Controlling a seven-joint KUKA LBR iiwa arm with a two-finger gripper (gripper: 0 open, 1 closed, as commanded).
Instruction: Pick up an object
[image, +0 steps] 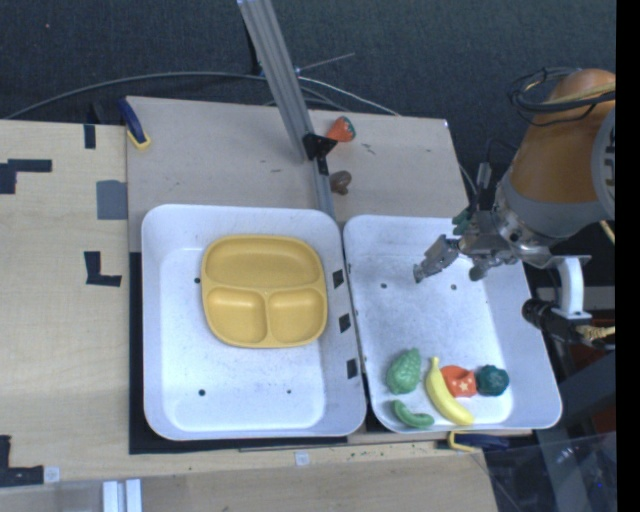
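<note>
The right bin (520, 330) lies bare across its far and middle floor. Toys crowd its near edge: green vegetable (404, 371), banana (445, 392), tomato (459, 380), dark green piece (492, 380). A yellow tray (265, 290) fills the left bin's (165, 330) far half.

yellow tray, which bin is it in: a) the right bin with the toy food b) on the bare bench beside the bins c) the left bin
c: the yellow tray lies in the left bin, while the banana and the other toy food sit in the near corner of the right bin.
</note>
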